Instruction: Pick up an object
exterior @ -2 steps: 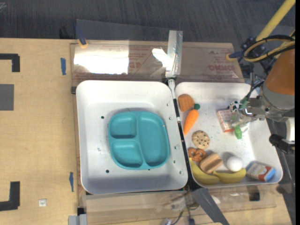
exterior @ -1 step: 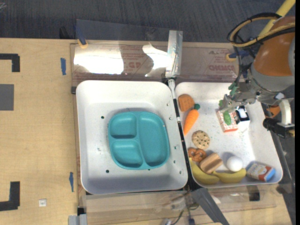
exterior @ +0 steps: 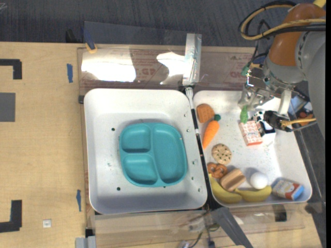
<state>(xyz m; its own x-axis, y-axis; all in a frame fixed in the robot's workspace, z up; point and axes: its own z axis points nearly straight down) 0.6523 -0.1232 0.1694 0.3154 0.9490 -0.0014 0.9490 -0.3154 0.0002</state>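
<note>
hand [exterior: 252,101] is hanging over the right bin [exterior: 295,154] | can't tell if it is open or holding anything | little red box [exterior: 251,132] is lying just below the hand, long side pointing toward it

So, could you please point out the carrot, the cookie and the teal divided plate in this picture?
carrot [exterior: 210,133], camera view, on the middle of its orange body.
cookie [exterior: 221,152], camera view, on the centre of its speckled face.
teal divided plate [exterior: 173,154], camera view, on the floor of its large right compartment.
</note>
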